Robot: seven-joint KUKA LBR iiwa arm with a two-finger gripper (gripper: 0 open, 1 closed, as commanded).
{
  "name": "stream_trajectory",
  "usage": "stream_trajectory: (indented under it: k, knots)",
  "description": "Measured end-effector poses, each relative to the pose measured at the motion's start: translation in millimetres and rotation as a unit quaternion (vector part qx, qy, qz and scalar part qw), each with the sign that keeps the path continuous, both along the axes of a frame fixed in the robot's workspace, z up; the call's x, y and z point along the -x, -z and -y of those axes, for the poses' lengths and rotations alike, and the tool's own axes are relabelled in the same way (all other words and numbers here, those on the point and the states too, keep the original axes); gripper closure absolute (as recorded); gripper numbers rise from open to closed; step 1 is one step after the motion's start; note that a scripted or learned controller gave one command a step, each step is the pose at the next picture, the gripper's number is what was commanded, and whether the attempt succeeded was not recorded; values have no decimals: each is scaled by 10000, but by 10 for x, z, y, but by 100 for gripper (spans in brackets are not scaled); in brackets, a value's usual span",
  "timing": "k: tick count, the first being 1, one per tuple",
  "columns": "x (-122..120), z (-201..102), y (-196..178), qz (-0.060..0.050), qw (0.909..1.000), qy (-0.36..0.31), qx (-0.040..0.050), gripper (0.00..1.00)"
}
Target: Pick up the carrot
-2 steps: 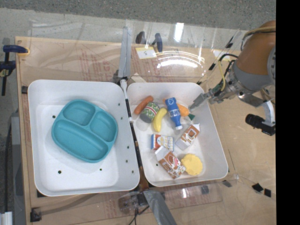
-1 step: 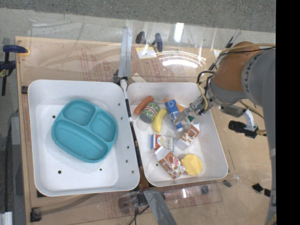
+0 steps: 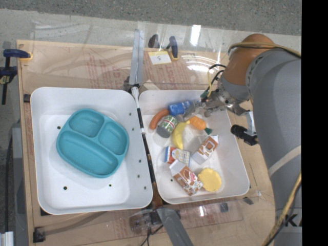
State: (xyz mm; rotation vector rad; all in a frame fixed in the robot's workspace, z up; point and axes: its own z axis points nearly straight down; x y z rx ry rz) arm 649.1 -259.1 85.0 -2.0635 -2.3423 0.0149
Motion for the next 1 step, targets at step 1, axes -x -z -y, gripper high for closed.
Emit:
stream_trajectory:
  k: [1]
  knots:
    - [-11, 10, -114, 22, 10000, -27, 28, 100]
